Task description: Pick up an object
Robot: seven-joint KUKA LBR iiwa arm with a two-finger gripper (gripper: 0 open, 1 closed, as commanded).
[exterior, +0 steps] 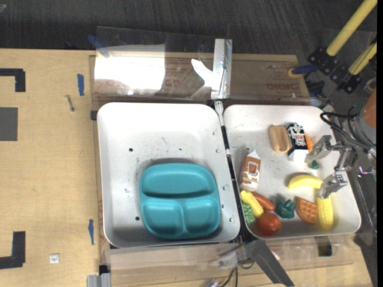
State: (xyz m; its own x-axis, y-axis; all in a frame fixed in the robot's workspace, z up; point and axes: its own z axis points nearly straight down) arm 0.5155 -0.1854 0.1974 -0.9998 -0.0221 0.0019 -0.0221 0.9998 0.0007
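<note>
At the near edge of the right bin (350,223) a cluster of toy food lies packed together: a tomato (269,222), a corn cob (325,212), a waffle (306,210) and a chilli (251,202). Just beyond them the banana (304,182) rests alone, yellow, curved and smooth. It looks like light, stiff plastic, likely slippery, so pinching across its thick middle seems safest. The gripper (328,167) hangs right beside it at the bin's right side, fingers spread apart and holding nothing. Farther back sit a small carton (252,169), a bread roll (278,138) and a dark box (295,136). In the left bin (119,130) lies a teal divided tray (178,200).
</note>
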